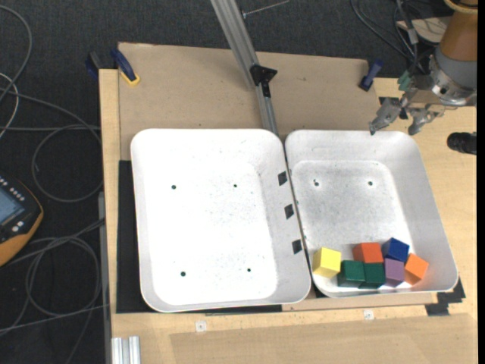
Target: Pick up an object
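Blocks crowd the lower right corner of the right bin, likely slid together against its wall, while the gripper hangs at the frame's upper right, fingers spread and holding nothing

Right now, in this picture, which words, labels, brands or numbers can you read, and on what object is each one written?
None can be read.
Device with a screen at the left edge: the screen shows marks, too small and blurred to read.
Coloured blocks in the right bin: plain faces, no letters.
Left bin: dark dots only, no text.
Hand: no readable label.
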